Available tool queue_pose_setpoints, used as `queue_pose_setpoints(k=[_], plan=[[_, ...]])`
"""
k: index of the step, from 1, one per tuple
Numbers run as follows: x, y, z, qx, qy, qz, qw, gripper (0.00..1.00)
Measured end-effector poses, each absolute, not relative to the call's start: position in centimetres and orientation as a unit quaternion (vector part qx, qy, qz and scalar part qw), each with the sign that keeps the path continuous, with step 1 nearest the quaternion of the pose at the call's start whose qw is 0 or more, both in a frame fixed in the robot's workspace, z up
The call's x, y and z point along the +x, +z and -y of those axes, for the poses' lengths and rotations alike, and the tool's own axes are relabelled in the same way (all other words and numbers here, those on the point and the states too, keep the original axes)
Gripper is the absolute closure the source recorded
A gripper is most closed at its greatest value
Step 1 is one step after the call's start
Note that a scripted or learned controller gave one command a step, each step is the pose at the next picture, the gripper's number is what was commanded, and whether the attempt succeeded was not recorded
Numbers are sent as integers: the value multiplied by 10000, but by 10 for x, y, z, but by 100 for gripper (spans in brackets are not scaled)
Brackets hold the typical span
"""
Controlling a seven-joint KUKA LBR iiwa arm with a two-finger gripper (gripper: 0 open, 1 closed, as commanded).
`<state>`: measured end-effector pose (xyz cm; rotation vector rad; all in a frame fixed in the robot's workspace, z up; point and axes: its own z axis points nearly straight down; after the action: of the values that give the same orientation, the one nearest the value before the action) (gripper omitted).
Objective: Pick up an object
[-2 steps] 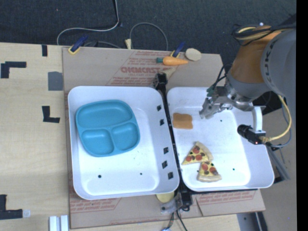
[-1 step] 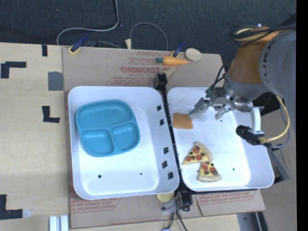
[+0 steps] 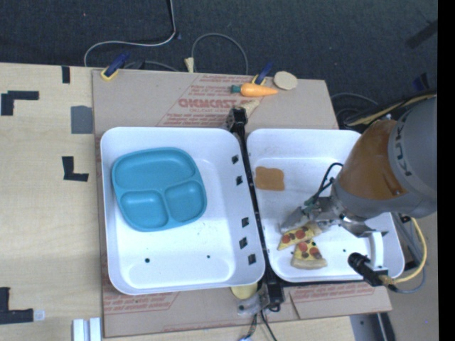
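A cardboard sheet [image 3: 206, 101] underlies two white bins. In the right bin [image 3: 298, 142], two pizza slices [image 3: 304, 247] with red dots lie at six o'clock, close to the front wall. The gripper [image 3: 298, 219] sits touching their upper edge; whether it grips cannot be told. A brown toast piece [image 3: 270, 179] lies at eleven o'clock, with bare floor around it. The left bin [image 3: 178, 272] holds a blue divided plate [image 3: 159, 188].

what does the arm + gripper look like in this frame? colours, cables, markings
The arm is bulky and rounded: grey shell with a broad orange band above the wrist and part of dark lettering on the grey. A thin black cable runs down beside the wrist toward the gripper, which is small, dark grey metal. A white bracket with a black knob sits lower right.
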<state>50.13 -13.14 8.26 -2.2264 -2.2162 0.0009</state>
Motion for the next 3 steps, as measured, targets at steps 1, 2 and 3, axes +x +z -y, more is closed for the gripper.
queue_pose_setpoints(k=[1, 2, 3], plan=[[507, 98, 131, -7077, -18, 7065, -44, 100], [555, 190, 72, -7039, -36, 7103, -33, 100], [552, 184, 76, -7065, 4, 7077, 4, 0]])
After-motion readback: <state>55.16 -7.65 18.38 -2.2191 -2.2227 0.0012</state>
